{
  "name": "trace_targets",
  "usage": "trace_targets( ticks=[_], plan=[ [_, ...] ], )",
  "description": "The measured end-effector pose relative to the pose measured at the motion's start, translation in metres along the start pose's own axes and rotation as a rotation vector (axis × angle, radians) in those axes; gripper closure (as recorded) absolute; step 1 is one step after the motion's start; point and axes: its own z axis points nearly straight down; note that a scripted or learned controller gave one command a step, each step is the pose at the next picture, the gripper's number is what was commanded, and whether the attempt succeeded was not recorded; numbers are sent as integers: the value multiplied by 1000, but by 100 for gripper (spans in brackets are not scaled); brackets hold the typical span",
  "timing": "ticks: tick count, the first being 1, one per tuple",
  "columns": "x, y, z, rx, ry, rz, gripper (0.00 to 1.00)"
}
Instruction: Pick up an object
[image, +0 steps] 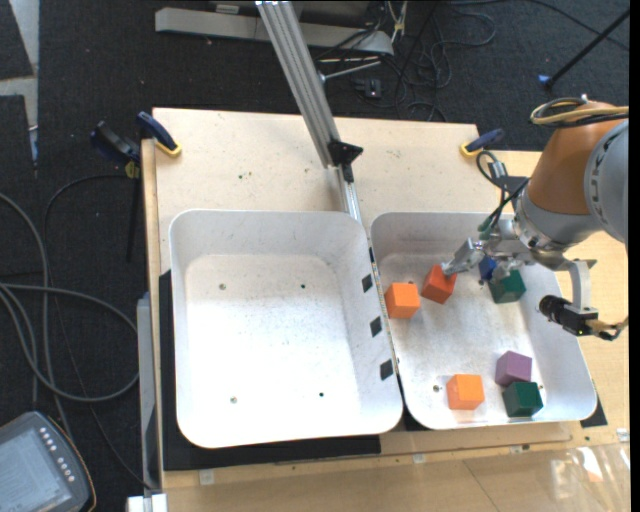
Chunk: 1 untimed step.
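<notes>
The end effector (478, 258) sits low in the far part of the right bin (560, 345), between a red block (438, 284) on its left and a green block (508, 288) on its right. Whether it is apart or clamped on anything I cannot tell. Every block seems to rest on the bin floor, so by my judgement the pick is not yet done; grasp and lift remain

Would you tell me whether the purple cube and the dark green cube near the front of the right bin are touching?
Touching: the camera view shows the purple cube sitting directly against the dark green cube, with no white floor between them.
</notes>
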Motion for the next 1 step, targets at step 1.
trace_targets(
  ticks=[1],
  plan=[
    [0, 1, -9, -3, 0, 1, 100]
  ],
)
